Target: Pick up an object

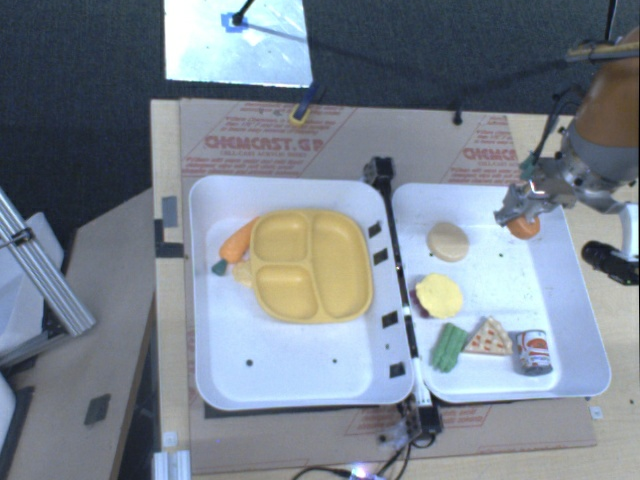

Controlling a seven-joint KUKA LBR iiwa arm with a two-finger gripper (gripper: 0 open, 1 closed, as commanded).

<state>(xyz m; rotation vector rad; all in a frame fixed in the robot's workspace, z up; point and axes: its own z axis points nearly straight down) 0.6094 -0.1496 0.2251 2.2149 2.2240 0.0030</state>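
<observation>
The arm comes in from the right, its orange band high near the edge, and the gripper (524, 215) hangs over the far right corner of the right bin (580, 318). Just under its tip sits a small orange object (524, 227), pressed up against the metal; it looks to be caught between the fingers, which are closed on it, though the view is coarse there and I can't make out what the orange thing is.

The other things in the right bin lie apart from the gripper. A round tan bun-like piece (448, 241) rests toward the bin's far left part. Nearer, a yellow lump (438, 295) sits over something dark red. Along the near side lie a green ridged piece (449, 346), a triangular pizza-like slice (488, 337) just beside it, and a small can (534, 352) on its side near the right corner.

The left bin (215, 368) holds a yellow divided tray (305, 264) with three compartments, lying flat. A toy carrot (236, 242) is tucked at the tray's left edge, touching it, with its green end pointing toward the near side.

Both bins sit side by side on a cardboard sheet (420, 128) on the worktop (100, 268).
</observation>
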